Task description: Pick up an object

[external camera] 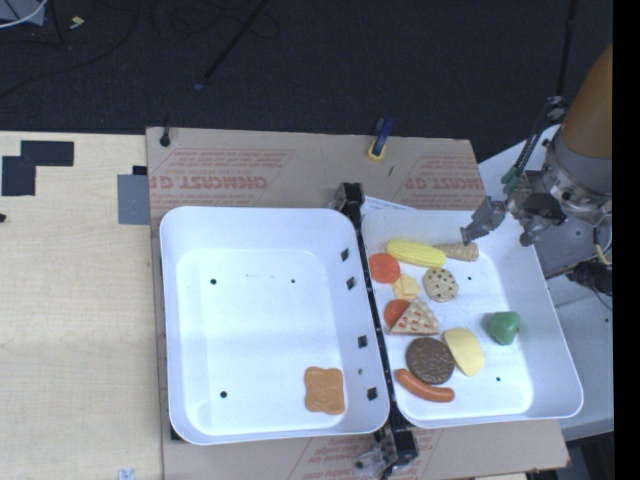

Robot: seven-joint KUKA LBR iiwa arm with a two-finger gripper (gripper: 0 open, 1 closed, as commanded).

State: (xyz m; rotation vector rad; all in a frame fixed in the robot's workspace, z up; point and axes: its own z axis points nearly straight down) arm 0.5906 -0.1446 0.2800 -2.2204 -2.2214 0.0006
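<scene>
White plastic makes up both shallow bins, clipped side by side on a sheet of brown cardboard (300, 163) that keeps them from sliding on the bench. The left bin (190, 268) carries one thing, a tan waffle-like biscuit (324, 389) at its five o'clock corner. The right bin (545, 368) carries the crowd of toy food: a yellow corn cob (416, 254) at twelve o'clock, an orange-red tomato (384, 267) at ten, a chip cookie (440, 284) near the middle, a pizza slice (413, 318) below it, a brown round patty (431, 360), a pale yellow potato-like piece (464, 351), a sausage (424, 386) at six and a green pepper (502, 326) alone at three. Bunched to the bin's left half, most pieces touch a neighbour, which I judge makes a clean grasp harder; the pepper stands free.

The gripper (478, 226) hangs at the right bin's one o'clock rim, just above a small tan piece (461, 252) beside the corn's end. Whether its fingers are spread or together I cannot tell, and nothing is seen held. Any pick is not yet done.

The cardboard bears red print, mirrored and upside down from here; it looks like a brand name, but I cannot read it surely.
</scene>
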